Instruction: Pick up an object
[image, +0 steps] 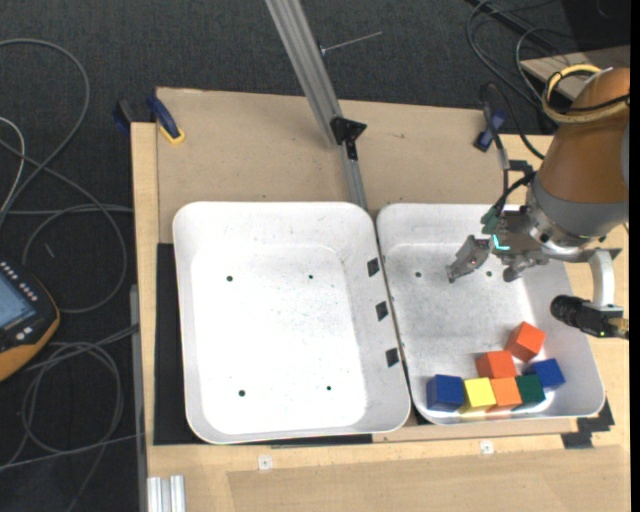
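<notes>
Item: gripper (487, 262), jaws apart and holding nothing, hanging over the back of the right bin (420, 320). Blocks (497, 380) clustered in its front right corner. Advice: descend on the outlying orange block (526, 340), not the packed row

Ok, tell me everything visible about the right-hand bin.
The right bin is a shallow white tray with rounded corners, looking like speckled plastic, lying flat on the bench and butting against the left bin. Coloured blocks cluster in its near right corner: blue, yellow, orange and green. The claw hangs above its far half.
</notes>
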